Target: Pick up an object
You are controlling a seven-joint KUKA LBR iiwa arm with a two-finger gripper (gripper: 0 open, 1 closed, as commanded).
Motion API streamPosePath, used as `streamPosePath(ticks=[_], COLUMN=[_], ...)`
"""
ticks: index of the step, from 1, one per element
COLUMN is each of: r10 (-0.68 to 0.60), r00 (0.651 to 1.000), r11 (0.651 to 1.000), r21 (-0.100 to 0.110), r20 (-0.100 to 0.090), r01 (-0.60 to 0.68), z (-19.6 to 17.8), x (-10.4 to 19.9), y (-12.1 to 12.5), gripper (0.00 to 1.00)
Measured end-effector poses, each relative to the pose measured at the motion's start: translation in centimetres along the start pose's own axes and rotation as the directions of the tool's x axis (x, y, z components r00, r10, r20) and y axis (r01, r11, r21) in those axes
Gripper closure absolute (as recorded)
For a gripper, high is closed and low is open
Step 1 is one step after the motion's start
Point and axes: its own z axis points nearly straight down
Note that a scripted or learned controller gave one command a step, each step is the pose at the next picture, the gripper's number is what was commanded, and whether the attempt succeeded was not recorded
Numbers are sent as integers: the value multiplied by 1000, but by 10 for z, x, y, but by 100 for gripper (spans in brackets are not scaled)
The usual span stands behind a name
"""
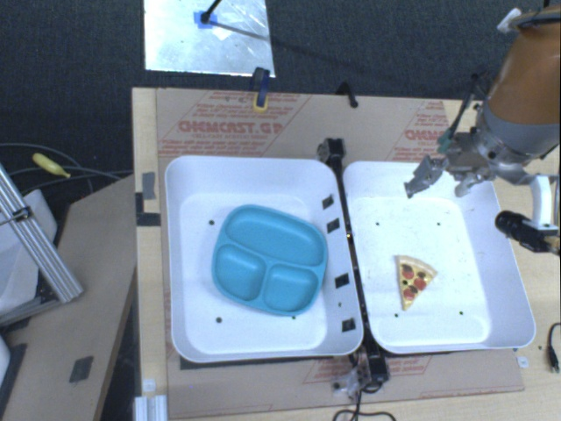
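The left bin (184,235) carries a blue divided tray (267,259), seated near the bin's centre. The right bin (500,314) carries one pizza-slice toy (412,280), lying flat toward the bin's front edge, slightly left of the bin's middle, crust end toward the back and tip toward the front. The gripper (443,175) hangs over the right bin's back edge, well apart from the pizza slice; its two fingers stand spread, with nothing between them.

Probable faults: the slice is thin and flat, so the fingertips may close above it or skid it across the smooth floor. A descent off the slice's axis may pinch only the narrow tip, which would likely slip out.

Red lettering on the cardboard sheet (237,121) beneath both bins appears to read "CHEMCAST GP".
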Motion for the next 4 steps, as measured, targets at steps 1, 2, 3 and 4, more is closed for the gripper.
streamPosePath(ticks=[1,2,3,4], r10=[9,6,2,3], r00=[1000,1000,1000,1000], r11=[1000,1000,1000,1000], r21=[9,1,-4,-2], r20=[2,1,2,2], r01=[-9,-6,-2,-3], z=[76,192,140,124], x=[-75,-95,-98,-115], y=[-87,-101,-99,-100], gripper=[0,0,0,0])
